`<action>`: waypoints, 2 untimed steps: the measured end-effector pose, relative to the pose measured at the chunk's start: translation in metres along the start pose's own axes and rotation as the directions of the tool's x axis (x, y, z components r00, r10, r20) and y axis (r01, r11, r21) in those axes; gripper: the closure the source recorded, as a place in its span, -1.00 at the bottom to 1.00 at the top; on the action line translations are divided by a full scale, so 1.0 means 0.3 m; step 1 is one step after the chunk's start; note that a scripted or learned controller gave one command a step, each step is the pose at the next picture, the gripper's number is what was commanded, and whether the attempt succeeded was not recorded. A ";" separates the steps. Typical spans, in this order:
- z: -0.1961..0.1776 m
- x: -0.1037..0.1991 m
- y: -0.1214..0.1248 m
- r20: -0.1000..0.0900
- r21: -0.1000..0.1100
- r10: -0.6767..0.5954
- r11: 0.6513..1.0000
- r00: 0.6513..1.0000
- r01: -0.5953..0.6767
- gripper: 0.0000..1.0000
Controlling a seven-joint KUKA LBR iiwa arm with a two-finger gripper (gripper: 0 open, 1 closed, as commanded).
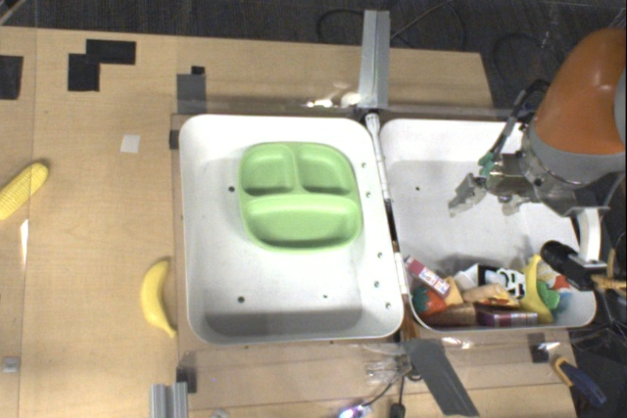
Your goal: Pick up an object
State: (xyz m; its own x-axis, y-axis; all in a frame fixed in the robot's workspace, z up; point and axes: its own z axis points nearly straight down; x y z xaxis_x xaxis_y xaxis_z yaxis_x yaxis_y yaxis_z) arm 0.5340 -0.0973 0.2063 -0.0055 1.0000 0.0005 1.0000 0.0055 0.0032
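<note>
My gripper (474, 182) hangs over the bare middle of the right bin (431, 152); it is open and nothing sits between its fingers. Several small objects are piled along that bin's front wall, below the gripper. Among them are a red and white item (427, 275), a brown packet (453, 313), a black and white item (506, 281) and a yellow toy (539, 285). The gripper is apart from the pile and touches none of it. The arm's orange band (588, 103) covers the bin's right side.
The left bin (211, 240) holds a green divided plate (299, 193) in its middle. On the bench to the left lie a banana (157, 295) and a yellow corn cob (22, 191). A metal post (375, 54) stands behind the bins' shared wall.
</note>
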 end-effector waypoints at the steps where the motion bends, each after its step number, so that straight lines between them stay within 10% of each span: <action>1: 0.386 -0.111 -0.145 0.005 -0.011 -0.124 0.992 0.992 0.124 -1.00; 2: 0.378 -0.038 -0.144 0.002 -0.007 0.038 0.999 0.999 -0.038 -1.00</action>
State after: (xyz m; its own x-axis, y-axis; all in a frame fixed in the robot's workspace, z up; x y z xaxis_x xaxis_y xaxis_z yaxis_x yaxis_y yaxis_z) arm 0.4913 -0.1089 0.0928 0.0327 0.9995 -0.0012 0.9994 -0.0327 0.0104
